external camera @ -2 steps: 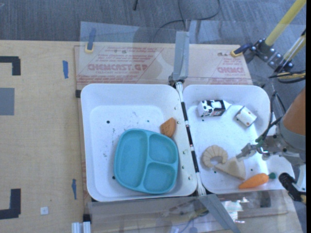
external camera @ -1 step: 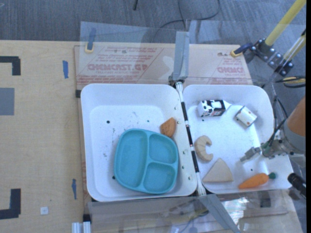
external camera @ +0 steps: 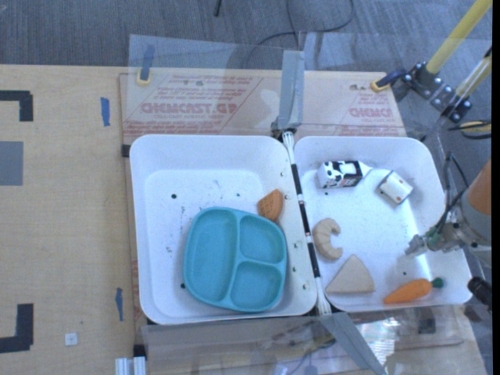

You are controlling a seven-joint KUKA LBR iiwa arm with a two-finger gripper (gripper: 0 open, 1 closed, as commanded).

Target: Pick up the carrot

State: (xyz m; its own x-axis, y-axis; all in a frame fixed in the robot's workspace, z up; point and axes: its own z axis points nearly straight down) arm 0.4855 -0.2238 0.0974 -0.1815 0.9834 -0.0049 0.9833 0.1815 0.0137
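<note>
Camera view, looking down at a slant on two white bins side by side on the bench. Carrot (external camera: 409, 291) lying flat in the right bin (external camera: 422, 156), tucked into the near right corner, orange body pointing left, green tip toward the right wall. Claw (external camera: 426, 244) low over the same bin, just above and a touch right of the carrot, reaching in from the right — too small and blurred to call released or clenched, so cannot tell. Nothing visibly between its tips; carrot not lifted, by the look of it.

Trouble spots from here, as a judgement only. First, that corner: carrot close to the near wall and the right wall, little room beside it, so a tip could land on the rim or wall instead of straddling the carrot. Second, the taper — slim, rounded, likely to roll or squirt out sideways if pinched off-centre or near the thin end. Third, neighbours: tan wedge (external camera: 351, 276) close on the left, croissant-shaped piece (external camera: 328, 237) further up, both liable to a nudge on a wide approach. Black-and-white toy (external camera: 341, 173) and small white block (external camera: 394, 187) well apart at the far side, no threat. Left bin (external camera: 156, 162) with the teal divided tray (external camera: 236, 259) and a small orange-brown lump (external camera: 271, 205) — out of play.
</note>
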